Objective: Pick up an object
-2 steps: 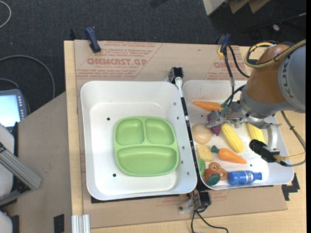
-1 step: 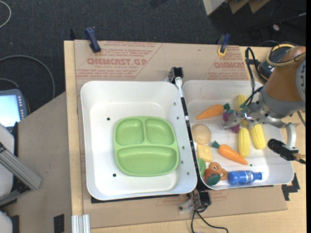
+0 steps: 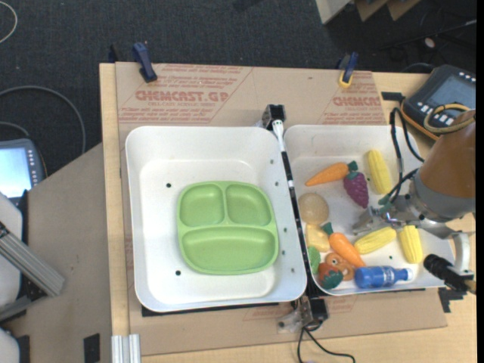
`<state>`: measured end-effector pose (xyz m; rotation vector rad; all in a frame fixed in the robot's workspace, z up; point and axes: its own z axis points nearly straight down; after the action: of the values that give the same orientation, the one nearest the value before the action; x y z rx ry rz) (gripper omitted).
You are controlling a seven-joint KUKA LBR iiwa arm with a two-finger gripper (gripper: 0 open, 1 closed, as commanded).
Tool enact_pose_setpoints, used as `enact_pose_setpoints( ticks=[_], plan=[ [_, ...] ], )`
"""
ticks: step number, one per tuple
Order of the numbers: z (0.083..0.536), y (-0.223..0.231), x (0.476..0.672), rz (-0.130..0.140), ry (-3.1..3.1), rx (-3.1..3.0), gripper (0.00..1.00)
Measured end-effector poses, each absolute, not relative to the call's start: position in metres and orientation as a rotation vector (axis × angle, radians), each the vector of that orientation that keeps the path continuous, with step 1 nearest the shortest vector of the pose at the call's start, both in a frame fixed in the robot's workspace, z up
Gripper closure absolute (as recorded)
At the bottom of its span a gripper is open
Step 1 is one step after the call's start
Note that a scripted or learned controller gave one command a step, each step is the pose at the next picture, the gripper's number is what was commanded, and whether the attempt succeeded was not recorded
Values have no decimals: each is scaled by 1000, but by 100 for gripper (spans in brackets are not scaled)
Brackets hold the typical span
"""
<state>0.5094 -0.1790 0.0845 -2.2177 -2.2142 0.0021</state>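
**Pick not yet made: gripper low in the toy-filled bin, nothing lifted**

- Landmark: the white right-hand bin (image 3: 333, 138), crowded with plastic play food.
- Arm: the grey arm with its orange band enters from the right; its metal two-finger gripper (image 3: 372, 219) sits low near the bin's middle, just above the yellow plastic corn cob (image 3: 376, 240) lying crosswise. Whether the fingers are spread or closed cannot be told, and no item is seen between them.
- Candidates, all resting in the bin: purple plastic grape bunch (image 3: 356, 188) just up-left of the gripper; orange plastic carrot with green top (image 3: 330, 174) near the bin's upper left; second yellow corn cob (image 3: 378, 171) at upper right; third yellow corn cob (image 3: 410, 243) towards the right wall; beige rounded toy (image 3: 313, 206) by the left wall; small orange carrot (image 3: 347, 249) below centre; blue plastic bottle (image 3: 382, 277) along the lower wall.
- Neighbour: left white bin (image 3: 144, 203) holding a green divided plastic plate (image 3: 226, 227).
- Status, judged: approach apparently done; grasp and lift remain.
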Motion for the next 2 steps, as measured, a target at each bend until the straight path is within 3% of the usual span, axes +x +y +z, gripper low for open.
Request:
enact_pose_setpoints(
  ticks=[1,2],
  plan=[
    [319,-113,494,-18,-2239,-2224,0],
    [195,-148,499,11,-2211,-2219,0]
  ],
)
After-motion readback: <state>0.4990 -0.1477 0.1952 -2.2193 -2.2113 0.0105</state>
